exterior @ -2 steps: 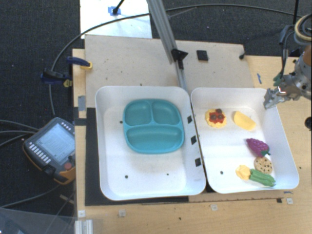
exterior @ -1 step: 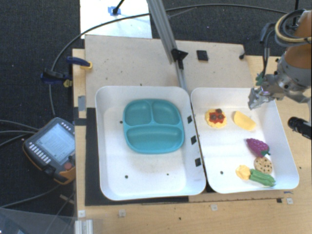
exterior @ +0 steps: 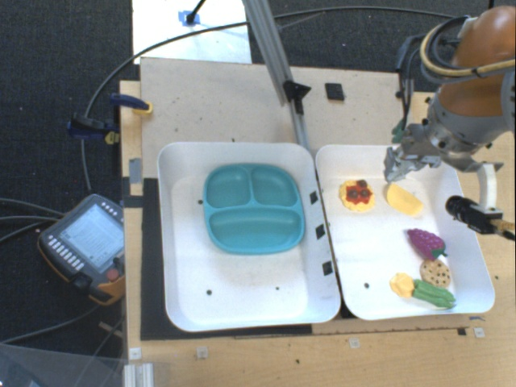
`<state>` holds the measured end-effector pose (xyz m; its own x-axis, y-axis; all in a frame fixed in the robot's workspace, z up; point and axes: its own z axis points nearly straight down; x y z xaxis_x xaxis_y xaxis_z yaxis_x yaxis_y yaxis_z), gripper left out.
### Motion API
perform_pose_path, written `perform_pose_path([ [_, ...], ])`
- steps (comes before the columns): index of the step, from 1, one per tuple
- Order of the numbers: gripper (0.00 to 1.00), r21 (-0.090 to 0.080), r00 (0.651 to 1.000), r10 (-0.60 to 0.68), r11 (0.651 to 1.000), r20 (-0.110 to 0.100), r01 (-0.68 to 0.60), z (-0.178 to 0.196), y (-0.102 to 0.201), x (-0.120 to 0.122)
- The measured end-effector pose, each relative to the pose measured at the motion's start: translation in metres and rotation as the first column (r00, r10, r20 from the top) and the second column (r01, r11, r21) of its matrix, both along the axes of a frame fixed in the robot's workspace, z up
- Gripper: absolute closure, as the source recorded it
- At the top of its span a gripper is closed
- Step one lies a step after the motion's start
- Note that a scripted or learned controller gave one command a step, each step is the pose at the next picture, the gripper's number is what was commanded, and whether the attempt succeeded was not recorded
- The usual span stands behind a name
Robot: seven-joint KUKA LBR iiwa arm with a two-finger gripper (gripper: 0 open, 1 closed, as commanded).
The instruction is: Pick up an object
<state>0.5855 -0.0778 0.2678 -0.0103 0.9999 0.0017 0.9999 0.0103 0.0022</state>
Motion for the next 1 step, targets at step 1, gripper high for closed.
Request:
perform_pose_path([
  [1, 1.00, 0.000, 1.000, 0.000, 1.000, -0.002, 0.000, -0.0205, 0.0554, -0.0006],
])
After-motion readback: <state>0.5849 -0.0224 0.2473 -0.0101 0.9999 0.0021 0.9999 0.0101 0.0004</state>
